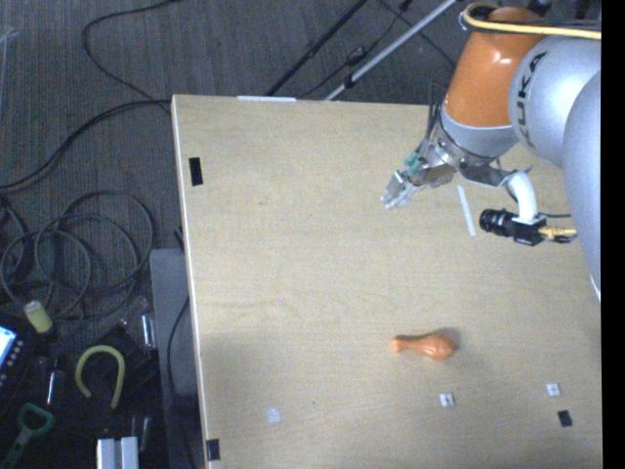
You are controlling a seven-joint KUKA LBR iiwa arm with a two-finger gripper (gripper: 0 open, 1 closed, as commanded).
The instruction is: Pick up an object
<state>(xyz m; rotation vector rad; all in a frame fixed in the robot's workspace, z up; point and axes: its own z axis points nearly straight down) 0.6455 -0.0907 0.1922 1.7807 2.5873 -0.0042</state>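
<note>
An orange pear-shaped object [426, 345] lies on its side on the pale wooden bench surface [293, 281], toward the lower middle. My gripper [397, 192] hangs from the grey arm with the orange band at the upper right, well above and slightly left of the orange object, apart from it. Nothing shows between its fingers.
A thin white strip [466, 210] lies on the bench just right of the gripper. Small markers [446, 399] dot the lower right of the surface, and a black tag [195, 171] sits near the left edge. Cables and tools [88, 262] lie on the floor to the left.
</note>
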